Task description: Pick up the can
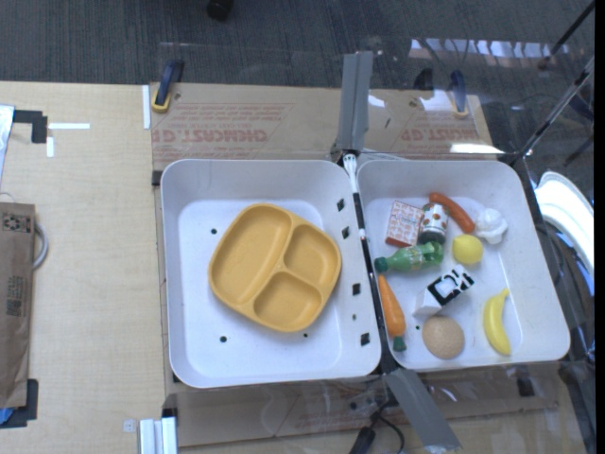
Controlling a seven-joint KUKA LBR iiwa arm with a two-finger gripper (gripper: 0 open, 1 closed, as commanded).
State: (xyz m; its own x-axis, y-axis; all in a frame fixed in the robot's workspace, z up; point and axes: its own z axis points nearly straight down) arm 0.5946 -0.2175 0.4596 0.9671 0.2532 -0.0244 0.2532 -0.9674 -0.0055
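the can [434,222] stands in the right bin [526,197], touching a green bottle [409,258] and beside a red box [404,222]; its label is too small to read. a yellow tray [274,268] lies in the left bin [180,282].

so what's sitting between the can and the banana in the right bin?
In the camera view, the lemon lies between the can and the banana, nearer the can.

Yellow tray [274,268], green bottle [411,259], orange carrot [392,307].
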